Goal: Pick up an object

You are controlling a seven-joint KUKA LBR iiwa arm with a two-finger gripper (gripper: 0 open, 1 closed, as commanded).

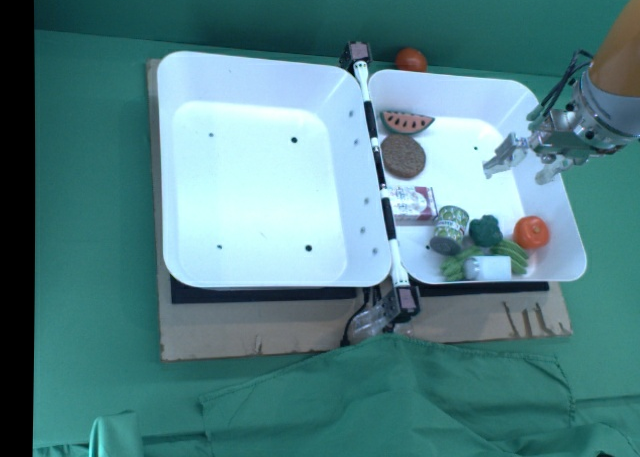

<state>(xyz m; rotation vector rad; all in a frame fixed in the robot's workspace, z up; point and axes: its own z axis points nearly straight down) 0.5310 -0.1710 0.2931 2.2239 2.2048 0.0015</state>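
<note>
My gripper (524, 164) hangs over the right side of the right bin (470, 95), open, with nothing between its fingers. Below it, near the bin's front right corner, lie an orange tomato (531, 232), a broccoli floret (486, 231), green beans (514, 254) and a small white cup on its side (488, 267). A green-labelled can (450, 228) lies left of the broccoli. Along the bin's left side sit a watermelon slice (406, 122), a brown round patty (403, 157) and a small pink-and-white box (411, 204).
The left bin (262, 170) stands beside the right one, joined by a black-and-white divider bar (378, 165). A red tomato (410, 60) rests on the green cloth behind the right bin. Both bins sit on cardboard (260, 335). Folded green cloth (400, 395) lies in front.
</note>
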